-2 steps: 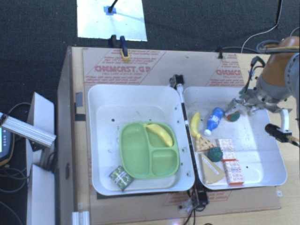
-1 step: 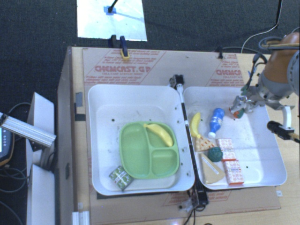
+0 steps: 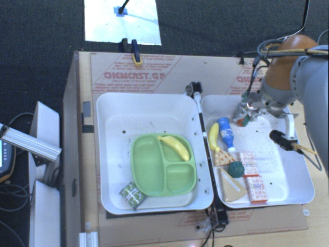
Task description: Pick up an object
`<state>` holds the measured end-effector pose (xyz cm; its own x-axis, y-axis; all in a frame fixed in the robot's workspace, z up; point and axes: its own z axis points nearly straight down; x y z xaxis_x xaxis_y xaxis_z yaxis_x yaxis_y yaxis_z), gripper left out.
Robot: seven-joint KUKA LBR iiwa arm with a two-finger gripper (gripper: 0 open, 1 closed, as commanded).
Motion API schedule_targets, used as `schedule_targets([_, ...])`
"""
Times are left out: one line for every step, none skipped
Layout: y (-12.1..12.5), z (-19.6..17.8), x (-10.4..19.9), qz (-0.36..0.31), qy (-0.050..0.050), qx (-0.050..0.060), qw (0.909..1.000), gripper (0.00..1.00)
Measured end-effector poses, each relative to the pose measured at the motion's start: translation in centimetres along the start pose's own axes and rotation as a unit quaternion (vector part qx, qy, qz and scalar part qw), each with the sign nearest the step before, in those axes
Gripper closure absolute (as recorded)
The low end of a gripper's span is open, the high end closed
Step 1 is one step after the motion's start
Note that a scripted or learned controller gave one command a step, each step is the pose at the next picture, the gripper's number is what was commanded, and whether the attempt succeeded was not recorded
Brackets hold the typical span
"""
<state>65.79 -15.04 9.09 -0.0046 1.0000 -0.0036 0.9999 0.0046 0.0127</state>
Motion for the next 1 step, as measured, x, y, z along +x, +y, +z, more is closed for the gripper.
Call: schedule_targets([1.28,-6.02,5.47,-0.001,0.002,0.004,1.0000,1.00])
